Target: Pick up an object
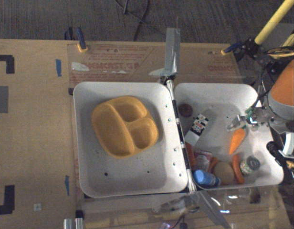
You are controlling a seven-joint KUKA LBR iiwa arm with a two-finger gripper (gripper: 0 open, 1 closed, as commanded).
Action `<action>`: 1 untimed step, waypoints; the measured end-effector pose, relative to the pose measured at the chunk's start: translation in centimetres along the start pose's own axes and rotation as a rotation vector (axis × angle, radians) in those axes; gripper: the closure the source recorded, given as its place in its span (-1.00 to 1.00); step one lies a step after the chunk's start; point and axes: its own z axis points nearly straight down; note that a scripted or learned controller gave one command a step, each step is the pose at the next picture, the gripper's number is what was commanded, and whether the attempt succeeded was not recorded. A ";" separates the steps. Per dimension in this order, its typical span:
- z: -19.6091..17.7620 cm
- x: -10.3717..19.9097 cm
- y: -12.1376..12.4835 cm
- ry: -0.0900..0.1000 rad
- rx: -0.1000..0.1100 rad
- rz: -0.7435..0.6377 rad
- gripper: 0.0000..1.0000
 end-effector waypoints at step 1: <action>0.3 1.3 0.0 -0.018 0.002 -0.065 -1.00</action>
